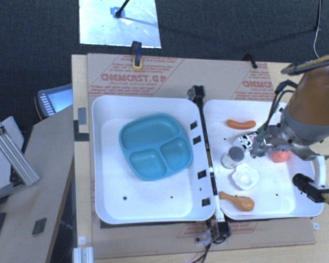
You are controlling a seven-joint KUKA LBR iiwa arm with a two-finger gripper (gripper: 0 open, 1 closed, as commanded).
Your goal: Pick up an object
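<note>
In the right bin lie an orange sausage, a small black-and-white object, a grey round piece, a white fried-egg shape, a brown drumstick and a red-orange object. My gripper hangs low over the bin's middle, just right of the black-and-white object and left of the red-orange one. Its tips are hidden among dark parts, and nothing shows between them.
The left bin holds a blue three-compartment plate. A black divider with clips runs between the bins. The grey and orange arm covers the right bin's far right. A black fitting sits at that bin's right rim.
</note>
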